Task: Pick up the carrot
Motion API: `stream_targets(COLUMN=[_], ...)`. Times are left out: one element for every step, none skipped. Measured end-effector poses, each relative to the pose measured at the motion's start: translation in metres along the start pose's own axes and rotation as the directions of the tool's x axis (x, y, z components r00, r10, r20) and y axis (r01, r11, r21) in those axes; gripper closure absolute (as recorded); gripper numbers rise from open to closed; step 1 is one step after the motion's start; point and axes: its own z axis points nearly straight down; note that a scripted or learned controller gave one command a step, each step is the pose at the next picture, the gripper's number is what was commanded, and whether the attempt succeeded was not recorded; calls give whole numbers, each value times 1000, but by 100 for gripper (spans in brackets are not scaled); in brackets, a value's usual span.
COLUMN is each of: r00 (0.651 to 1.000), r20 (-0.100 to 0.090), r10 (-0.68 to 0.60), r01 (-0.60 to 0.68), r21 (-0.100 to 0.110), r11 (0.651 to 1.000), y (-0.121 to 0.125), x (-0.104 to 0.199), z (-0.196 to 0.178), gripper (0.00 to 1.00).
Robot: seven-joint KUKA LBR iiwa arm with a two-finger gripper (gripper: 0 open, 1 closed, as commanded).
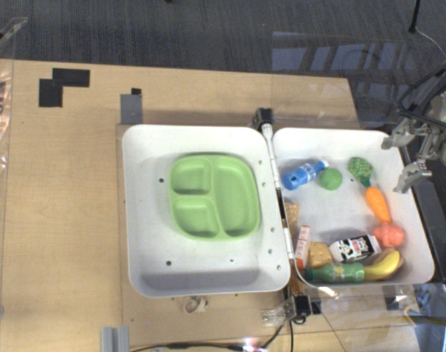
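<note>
Banana (382, 265) and green bottle (337, 273) are seen along the right bin's (421, 229) near wall. Carrot (378, 203) is lying near its right wall, above a peach (389, 235). Gripper (414, 160) is parked at the bin's far-right corner; finger state cannot be told.

The claw (416, 169) sits at the right bin (421, 233) upper right rim; its fingers are too small and cluttered to resolve. The arm behind it is cut off by the frame's right edge. Inside the right bin, the green bottle (334, 273) is partly covered by the banana (381, 264) — its far end is hidden. The carton (355, 248) label is too small to read. The items along the bin's left wall — blurred — cannot be identified.
</note>
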Motion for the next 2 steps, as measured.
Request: stream_targets(r00=[995, 987], r20=[-10, 5], r10=[103, 158], r01=[-103, -158], r21=[-3, 1], r11=[995, 987], y=[-2, -3], x=[22, -32], z=[156, 176], gripper=[0, 0])
